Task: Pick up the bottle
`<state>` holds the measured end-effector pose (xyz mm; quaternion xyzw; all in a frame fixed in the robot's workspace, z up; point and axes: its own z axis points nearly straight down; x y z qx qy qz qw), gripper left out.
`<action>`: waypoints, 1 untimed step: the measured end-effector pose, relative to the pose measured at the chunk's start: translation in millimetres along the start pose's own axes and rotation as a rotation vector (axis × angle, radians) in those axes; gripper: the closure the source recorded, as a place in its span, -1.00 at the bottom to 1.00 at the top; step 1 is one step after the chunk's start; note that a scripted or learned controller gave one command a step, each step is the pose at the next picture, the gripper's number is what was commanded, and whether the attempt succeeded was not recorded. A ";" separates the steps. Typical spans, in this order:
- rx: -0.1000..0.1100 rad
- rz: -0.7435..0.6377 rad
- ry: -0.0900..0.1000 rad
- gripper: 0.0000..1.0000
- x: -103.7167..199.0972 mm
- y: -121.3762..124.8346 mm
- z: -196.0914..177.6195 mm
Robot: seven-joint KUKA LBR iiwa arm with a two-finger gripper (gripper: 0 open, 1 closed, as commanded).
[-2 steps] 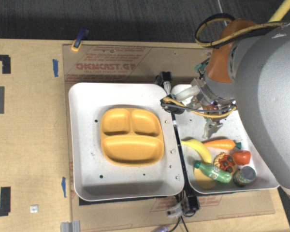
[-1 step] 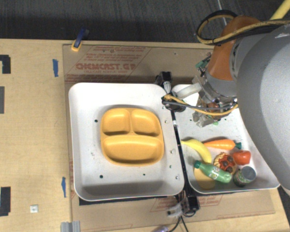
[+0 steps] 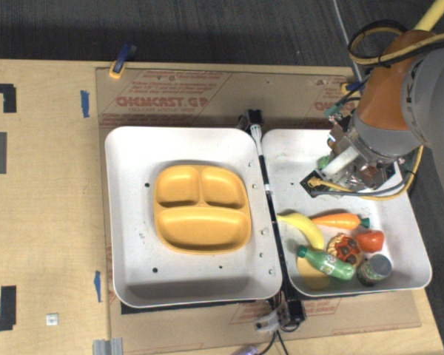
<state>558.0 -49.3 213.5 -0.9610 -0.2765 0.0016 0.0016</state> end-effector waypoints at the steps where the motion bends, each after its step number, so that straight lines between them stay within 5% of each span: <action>1: -0.001 0.060 0.000 1.00 -42.1 23.6 96.0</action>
